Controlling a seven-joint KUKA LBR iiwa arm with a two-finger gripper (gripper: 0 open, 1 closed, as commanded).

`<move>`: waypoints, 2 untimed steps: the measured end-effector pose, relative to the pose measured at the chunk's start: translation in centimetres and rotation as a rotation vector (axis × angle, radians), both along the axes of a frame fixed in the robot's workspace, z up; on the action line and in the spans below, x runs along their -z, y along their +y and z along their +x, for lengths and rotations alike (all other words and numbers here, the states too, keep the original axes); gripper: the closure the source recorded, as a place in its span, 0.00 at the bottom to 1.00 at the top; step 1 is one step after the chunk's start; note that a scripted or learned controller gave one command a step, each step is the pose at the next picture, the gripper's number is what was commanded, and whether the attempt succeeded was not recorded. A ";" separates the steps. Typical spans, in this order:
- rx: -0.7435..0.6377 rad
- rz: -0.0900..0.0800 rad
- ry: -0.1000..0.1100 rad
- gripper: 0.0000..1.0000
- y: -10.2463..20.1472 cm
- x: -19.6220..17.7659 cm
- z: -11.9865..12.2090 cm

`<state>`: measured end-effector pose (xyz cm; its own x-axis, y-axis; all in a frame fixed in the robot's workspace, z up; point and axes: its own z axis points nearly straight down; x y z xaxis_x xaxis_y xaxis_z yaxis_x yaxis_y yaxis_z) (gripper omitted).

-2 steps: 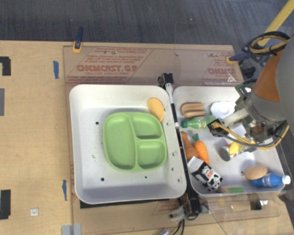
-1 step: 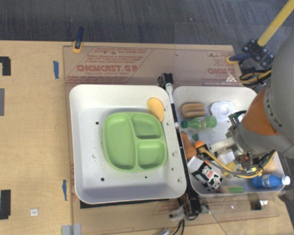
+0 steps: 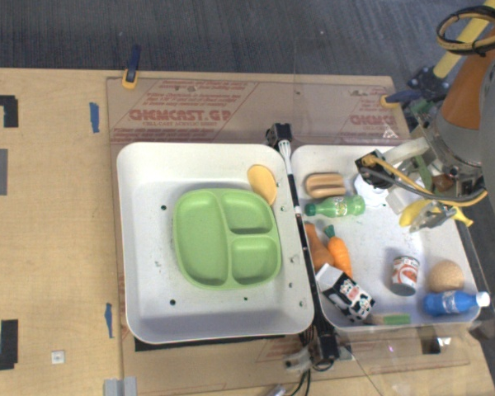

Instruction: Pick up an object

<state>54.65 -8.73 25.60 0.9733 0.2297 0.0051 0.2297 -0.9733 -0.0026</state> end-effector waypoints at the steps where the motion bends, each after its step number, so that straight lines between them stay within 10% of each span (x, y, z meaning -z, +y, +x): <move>1: -0.036 0.001 0.018 1.00 5.6 7.5 -6.9; 2: -0.008 -0.002 0.005 1.00 3.9 0.3 -1.3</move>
